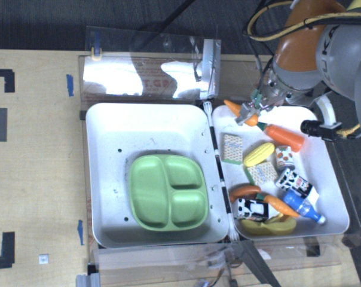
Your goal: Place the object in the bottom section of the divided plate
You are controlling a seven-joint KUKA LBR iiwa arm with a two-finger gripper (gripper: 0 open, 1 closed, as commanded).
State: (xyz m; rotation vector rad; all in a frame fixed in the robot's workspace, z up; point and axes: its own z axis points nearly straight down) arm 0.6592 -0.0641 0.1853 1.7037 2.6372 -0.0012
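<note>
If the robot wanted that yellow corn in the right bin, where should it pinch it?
Probably across the middle of the corn, coming straight down from above. It lies flat and slanted, long and narrow, so the tool would close across its short width. The checkered pieces beside it crowd its lower side, leaving little room there.

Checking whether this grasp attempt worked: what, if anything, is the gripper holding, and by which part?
The gripper is down on the small orange carrot at the right bin's top-left corner, near its thicker end; whether it truly grips cannot be told.
</note>
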